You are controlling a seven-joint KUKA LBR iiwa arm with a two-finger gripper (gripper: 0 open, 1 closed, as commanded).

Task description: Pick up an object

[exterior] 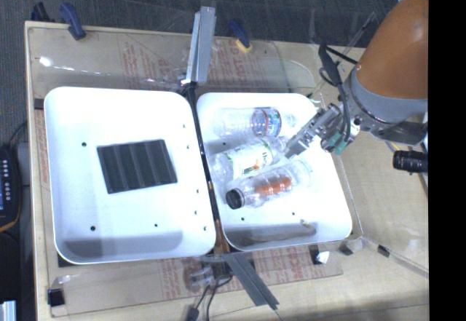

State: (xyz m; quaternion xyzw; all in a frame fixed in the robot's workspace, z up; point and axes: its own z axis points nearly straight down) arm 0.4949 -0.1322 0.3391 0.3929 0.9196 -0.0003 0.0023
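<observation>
Three clear plastic bottles lie in the right bin (331, 221). One with a blue label (251, 121) is at the back. One with a green and white label (251, 158) lies in the middle. One with a black cap and orange contents (266, 187) is nearest the front. My gripper (297, 148) reaches in from the right, its tip low over the bin beside the neck end of the middle bottle. Nothing shows between its fingers.
The left bin (73, 116) holds a dark ribbed rectangular pad (137, 165). A metal bar (199, 46) rises at the back between the bins. Blue clamps (73, 21) sit on the bench's far edge. The arm's orange band (397, 43) looms at right.
</observation>
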